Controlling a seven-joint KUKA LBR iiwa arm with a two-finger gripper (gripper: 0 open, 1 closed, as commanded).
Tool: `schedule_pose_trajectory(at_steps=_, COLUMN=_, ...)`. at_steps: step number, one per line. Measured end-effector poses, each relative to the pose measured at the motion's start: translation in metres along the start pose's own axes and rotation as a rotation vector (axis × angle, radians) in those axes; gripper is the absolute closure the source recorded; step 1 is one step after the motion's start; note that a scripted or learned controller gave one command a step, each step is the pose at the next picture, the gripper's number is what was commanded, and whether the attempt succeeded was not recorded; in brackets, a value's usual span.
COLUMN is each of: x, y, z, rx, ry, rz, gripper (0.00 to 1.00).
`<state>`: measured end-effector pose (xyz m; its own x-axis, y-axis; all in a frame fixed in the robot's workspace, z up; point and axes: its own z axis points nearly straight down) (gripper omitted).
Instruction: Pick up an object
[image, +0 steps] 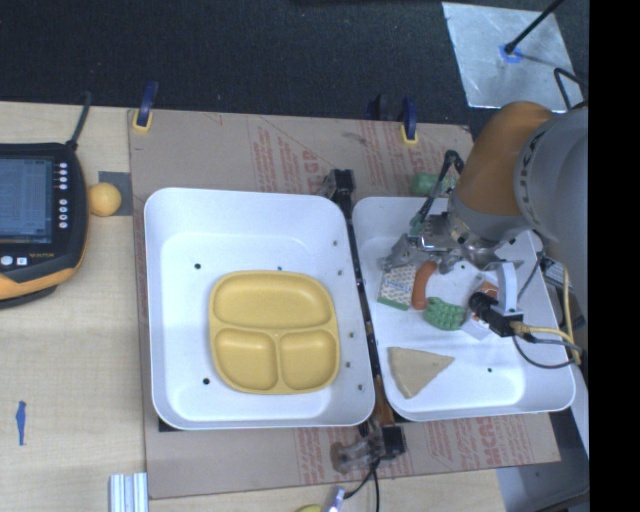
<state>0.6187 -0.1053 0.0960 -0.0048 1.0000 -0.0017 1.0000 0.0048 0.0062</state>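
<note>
In the right bin (520, 395) lie a tan triangular piece (416, 368), a green knobbly object (445, 314), an orange-red cylinder (421, 283) and a pale patterned card (397, 288). My gripper (437, 250) hangs over the bin's upper middle, just above the orange-red cylinder and the card. The grey arm with its orange band (500, 160) reaches in from the upper right and hides the bin's back corner. Nothing shows clearly between the fingers.
The left bin (170, 240) holds a yellow divided plate (274, 330). A black and orange pendant (35, 225) and a yellow ball (104, 198) lie on the bench at the left. Cables (545, 335) trail over the right bin's right side.
</note>
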Motion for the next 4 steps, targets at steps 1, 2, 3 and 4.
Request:
schedule_pose_trajectory(at_steps=1, x=-0.022, y=-0.014, z=0.0, rx=0.001, ry=0.002, rz=0.0, gripper=0.0)
schedule_pose_trajectory(at_steps=2, x=-0.04, y=0.032, z=0.001, rx=0.001, ry=0.001, rz=0.0, gripper=0.0)
schedule_pose_trajectory(at_steps=3, x=-0.037, y=-0.018, z=-0.001, rx=0.003, ry=0.0, rz=0.0, gripper=0.0)
schedule_pose_trajectory(at_steps=4, x=-0.045, y=-0.027, z=0.0, rx=0.0, ry=0.002, rz=-0.001, gripper=0.0)
